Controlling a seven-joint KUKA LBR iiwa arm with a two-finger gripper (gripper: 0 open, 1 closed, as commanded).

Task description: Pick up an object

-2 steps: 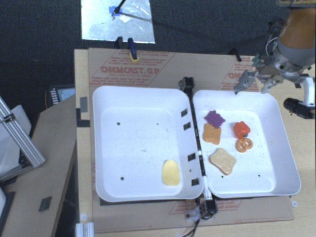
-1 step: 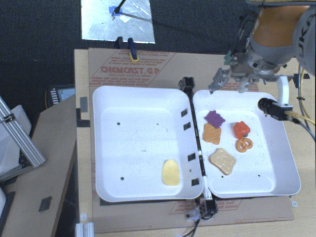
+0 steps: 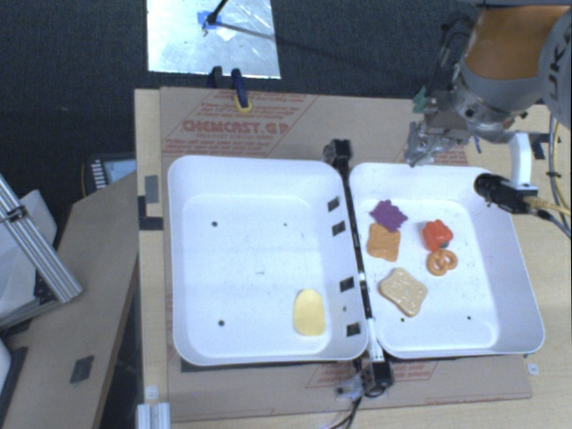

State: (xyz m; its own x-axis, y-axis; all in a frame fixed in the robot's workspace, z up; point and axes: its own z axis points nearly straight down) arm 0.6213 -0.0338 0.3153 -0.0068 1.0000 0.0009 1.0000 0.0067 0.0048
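yellow oval piece [image 3: 309, 312] sits low in the left bin [image 3: 197, 239], near its front edge. right bin [image 3: 500, 275] has a toast slice [image 3: 403, 291], a pretzel [image 3: 441, 262], a red piece [image 3: 437, 234], an orange-tan piece [image 3: 383, 241] and a purple piece [image 3: 388, 214] touching its top edge. i see the gripper [image 3: 422, 153] hanging above the right bin's far rim, nothing between its tips. purple piece is nearest, lying forward and slightly left of the gripper, apart from it. can't tell if the jaws are spread or closed.
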